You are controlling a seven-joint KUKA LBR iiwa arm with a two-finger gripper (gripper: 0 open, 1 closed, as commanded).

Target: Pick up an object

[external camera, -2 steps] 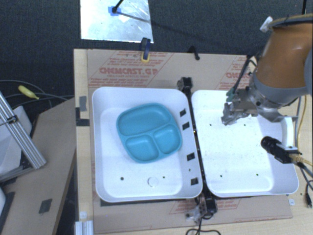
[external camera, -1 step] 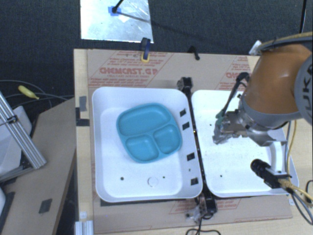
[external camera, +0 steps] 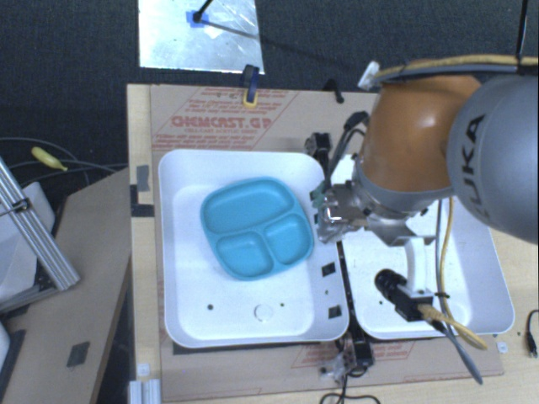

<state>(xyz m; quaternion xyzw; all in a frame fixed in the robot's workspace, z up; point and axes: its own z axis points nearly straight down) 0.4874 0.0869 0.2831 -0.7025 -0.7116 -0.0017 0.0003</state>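
Note:
A light blue plate with three compartments lies flat in the middle of the left bin. My gripper hangs low over the divide between the two bins, just right of the plate's right edge. The bulky wrist hides much of it, and I see nothing held in it.
The right bin is largely covered by the arm. A small pale disc rests near the left bin's front wall. A cardboard sheet lies under both bins, and a shiny metal plate sits beyond them.

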